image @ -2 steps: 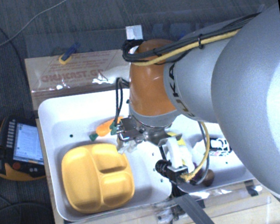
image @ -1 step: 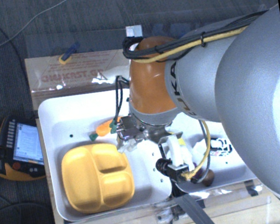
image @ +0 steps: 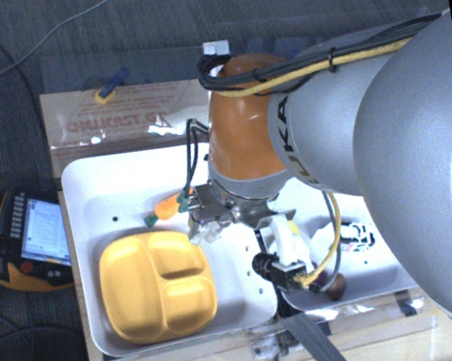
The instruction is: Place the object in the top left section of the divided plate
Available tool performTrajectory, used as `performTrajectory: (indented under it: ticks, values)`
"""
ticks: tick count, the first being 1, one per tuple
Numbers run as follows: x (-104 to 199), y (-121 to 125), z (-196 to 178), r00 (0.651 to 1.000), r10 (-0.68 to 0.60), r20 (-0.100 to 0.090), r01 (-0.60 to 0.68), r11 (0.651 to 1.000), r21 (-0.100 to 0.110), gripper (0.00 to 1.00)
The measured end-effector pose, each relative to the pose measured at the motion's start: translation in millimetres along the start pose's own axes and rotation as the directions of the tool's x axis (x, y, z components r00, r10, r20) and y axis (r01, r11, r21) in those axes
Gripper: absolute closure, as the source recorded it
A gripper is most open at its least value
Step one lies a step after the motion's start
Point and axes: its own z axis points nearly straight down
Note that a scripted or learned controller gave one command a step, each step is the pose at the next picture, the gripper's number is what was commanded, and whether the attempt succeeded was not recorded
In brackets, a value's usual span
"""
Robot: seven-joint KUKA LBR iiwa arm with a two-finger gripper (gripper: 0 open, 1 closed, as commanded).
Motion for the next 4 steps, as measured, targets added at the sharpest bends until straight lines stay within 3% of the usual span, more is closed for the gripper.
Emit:
performTrajectory:
  ticks: [1,2,3,4]
  values:
    - [2.1,11.6,121.0,0.989,-0.145,0.008,0.145,0.989,-0.036,1.00]
    - [-1.6,19.1,123.0,0.958,0.284,-0.031,-0.285,0.958,-0.034,1.00]
    - [-2.2,-24.7,21.6,0.981,0.195,0.006,-0.195,0.981,-0.022,1.00]
    - [-1.1,-25.1,14.0,0.981,0.191,0.008,-0.191,0.981,-0.018,1.00]
